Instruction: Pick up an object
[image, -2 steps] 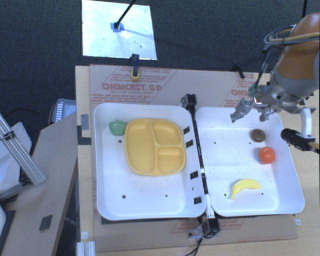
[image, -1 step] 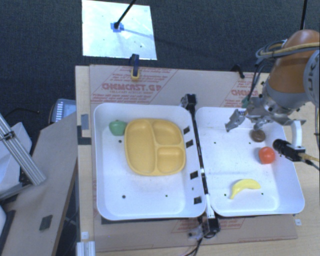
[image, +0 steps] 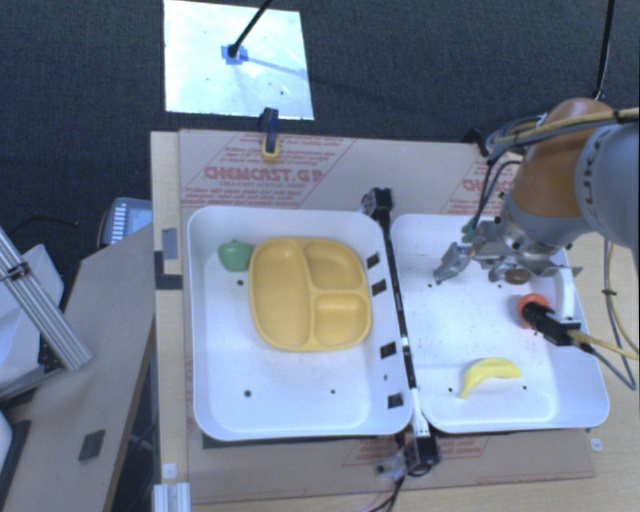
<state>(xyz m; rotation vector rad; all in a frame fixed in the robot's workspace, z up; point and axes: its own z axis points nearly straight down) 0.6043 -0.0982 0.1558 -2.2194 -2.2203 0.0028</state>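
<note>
The yellow banana (image: 489, 374) lies in the right bin (image: 440, 400), near the front edge, with its curved side turned toward the back of the bin. It is free, nothing touches it. Behind it and to the right, close to the bin's right wall, there is a small orange-red object (image: 531, 303) — it is partly hidden by a black part of the arm's tooling, so its exact kind cannot be told.

The gripper (image: 452, 262) hangs over the back part of the same bin, well apart from the banana. Its grey fingers point to the left and down, and there is nothing between them; whether they are spread or closed is not possible to tell from this angle. Above it, the grey arm (image: 610, 180) with the orange band (image: 550, 165) comes in from the right side.

In the left bin (image: 215, 400) a yellow divided plate (image: 308, 292) with three compartments lies in the middle. A small green object (image: 234, 255), rounded like a fruit, sits just beside the plate's back left corner — it seems to touch the rim.

Both bins stand side by side on a cardboard sheet (image: 300, 170) with red printed letters.
</note>
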